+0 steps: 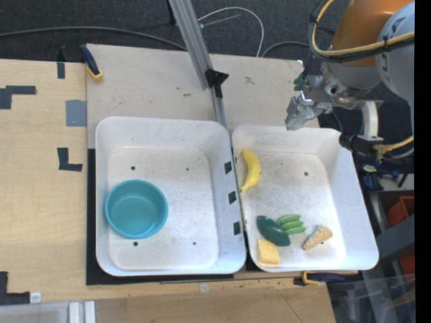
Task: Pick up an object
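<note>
- far to the left of the jaws and well below them in the view, you have the left bin (161, 130) with a blue bowl (136, 208) sitting near its lower left corner; it is the thing farthest from the jaws.
- moving right, the right bin (350, 180) lies just below the jaws, and its upper rim is the nearest part of it to them.
- the yellow banana (250, 168) lies down and to the left of the jaws, close against the right bin's left wall; of all the things, it is the nearest to them.
- further below the jaws, near the right bin's lower edge, you have a cluster: a dark green piece (273, 231) touching a light green pod-like piece (291, 222), a yellow block (268, 252) just under them, and a tan wedge (316, 237) a little to their right.
- the gripper (298, 115) hangs over the counter just past the right bin's upper rim, apart from every object; nothing sits between the jaws, and you cannot tell whether they are apart or together.
- by my read, you are at the approach step, with no object picked yet.
- the next move calls for carrying the jaws down-left over one target, likely the banana, lining them across its narrow width, then lowering.
</note>
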You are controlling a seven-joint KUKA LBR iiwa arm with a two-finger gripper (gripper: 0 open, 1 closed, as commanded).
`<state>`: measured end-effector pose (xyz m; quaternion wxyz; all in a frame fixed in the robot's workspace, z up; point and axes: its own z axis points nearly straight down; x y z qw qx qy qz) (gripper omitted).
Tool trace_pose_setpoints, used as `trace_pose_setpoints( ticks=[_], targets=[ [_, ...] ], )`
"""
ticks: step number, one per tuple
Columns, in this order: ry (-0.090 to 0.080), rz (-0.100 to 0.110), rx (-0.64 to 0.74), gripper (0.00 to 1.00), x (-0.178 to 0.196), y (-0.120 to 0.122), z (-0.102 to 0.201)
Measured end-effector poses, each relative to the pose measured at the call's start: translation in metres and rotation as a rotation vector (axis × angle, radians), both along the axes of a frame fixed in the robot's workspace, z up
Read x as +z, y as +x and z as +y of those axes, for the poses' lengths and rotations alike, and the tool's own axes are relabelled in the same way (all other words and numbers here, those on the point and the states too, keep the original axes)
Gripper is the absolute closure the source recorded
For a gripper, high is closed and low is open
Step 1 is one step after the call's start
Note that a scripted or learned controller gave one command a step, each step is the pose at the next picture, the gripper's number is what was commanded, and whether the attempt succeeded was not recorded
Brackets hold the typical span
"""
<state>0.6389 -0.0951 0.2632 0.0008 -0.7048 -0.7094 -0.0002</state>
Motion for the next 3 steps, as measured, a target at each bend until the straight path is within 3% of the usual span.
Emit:
trace_pose_setpoints(
  ticks=[3],
  targets=[
    [0.0,0.002,0.001,1.0,-0.02,-0.013,0.161]
  ],
)
